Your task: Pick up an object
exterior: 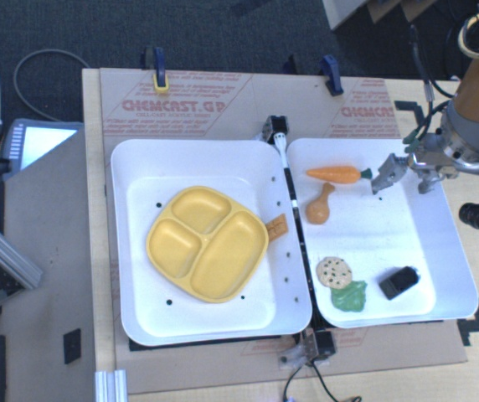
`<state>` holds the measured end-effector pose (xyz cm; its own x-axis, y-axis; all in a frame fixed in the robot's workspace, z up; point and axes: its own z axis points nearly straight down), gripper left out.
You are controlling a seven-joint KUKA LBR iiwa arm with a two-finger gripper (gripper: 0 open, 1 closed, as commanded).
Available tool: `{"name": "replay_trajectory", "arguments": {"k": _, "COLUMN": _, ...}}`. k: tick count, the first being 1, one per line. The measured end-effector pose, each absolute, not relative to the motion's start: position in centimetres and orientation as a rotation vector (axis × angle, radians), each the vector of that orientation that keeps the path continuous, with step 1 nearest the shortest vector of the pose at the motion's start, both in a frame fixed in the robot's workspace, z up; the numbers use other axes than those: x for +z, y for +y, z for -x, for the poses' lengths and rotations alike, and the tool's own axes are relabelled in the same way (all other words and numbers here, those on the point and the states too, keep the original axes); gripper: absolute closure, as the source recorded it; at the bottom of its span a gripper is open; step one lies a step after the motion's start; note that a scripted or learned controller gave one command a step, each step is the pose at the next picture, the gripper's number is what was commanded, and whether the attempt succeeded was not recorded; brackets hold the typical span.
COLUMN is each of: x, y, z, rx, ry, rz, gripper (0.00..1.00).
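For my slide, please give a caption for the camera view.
Robot hand beside a carrot in the right bin; yellow plate in the left bin.

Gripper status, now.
Gripper: over the right bin, beside the carrot. Nothing visible between its fingers; open or closed cannot be told.

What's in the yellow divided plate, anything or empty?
Empty. All three compartments of the yellow plate show bare yellow surface; it lies flat in the left bin.
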<state>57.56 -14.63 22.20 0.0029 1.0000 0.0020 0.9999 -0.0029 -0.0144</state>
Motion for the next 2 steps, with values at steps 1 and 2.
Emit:
{"name": "replay_trajectory", "arguments": {"k": 1, "x": 23.0, "y": -14.6, "z": -57.8, "rx": 0.000, "ry": -2.222, "rz": 2.221, "gripper": 0.00}}
{"name": "replay_trajectory", "arguments": {"k": 2, "x": 18.6, "y": -14.9, "z": -58.4, "rx": 0.003, "ry": -2.219, "rz": 2.219, "gripper": 0.00}}
